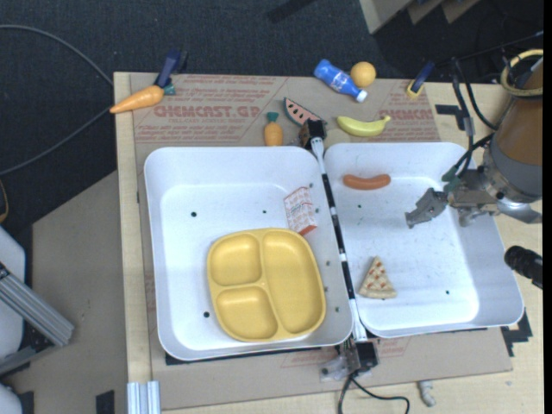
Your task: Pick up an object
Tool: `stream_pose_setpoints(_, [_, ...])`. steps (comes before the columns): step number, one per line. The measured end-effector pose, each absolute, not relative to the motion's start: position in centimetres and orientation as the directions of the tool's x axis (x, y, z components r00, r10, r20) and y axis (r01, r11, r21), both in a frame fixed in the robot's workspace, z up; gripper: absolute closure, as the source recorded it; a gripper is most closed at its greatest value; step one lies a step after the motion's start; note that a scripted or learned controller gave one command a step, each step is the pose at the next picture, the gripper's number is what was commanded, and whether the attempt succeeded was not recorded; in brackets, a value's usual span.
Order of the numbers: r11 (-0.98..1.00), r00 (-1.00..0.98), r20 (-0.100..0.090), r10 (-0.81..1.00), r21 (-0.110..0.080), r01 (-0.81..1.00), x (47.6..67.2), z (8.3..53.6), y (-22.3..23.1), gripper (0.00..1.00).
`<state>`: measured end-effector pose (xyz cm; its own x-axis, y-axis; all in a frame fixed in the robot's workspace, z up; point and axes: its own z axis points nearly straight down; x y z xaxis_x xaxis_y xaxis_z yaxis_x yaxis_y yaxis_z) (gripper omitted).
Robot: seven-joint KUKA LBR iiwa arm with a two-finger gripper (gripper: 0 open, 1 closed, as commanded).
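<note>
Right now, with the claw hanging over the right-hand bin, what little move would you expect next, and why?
Probably a short move toward the sausage and then down. The gripper sits above bare bin floor in the right bin, with nothing between its fingers. The sausage lies near the bin's far wall, the closest thing to it; the pizza slice lies farther off, near the front.

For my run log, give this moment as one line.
gripper: over right white bin, nothing held | red sausage: far side | tan pizza slice: near side
</note>
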<state>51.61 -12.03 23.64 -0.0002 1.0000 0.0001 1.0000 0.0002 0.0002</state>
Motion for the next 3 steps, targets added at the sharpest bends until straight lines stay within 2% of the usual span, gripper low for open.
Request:
stream_pose_setpoints(1, [0.000, 0.000, 0.001, 1.000, -0.002, 1.000, 50.0, 18.4, -8.4, 0.00])
stream_pose_setpoints(2, [-0.001, 0.001, 0.001, 1.000, -0.003, 1.000, 50.8, 9.2, -9.4, 0.00])
stream_pose_setpoints(3, [0.000, 0.000, -0.001, 1.000, 0.002, 1.000, 57.6, 13.4, -12.2, 0.00])
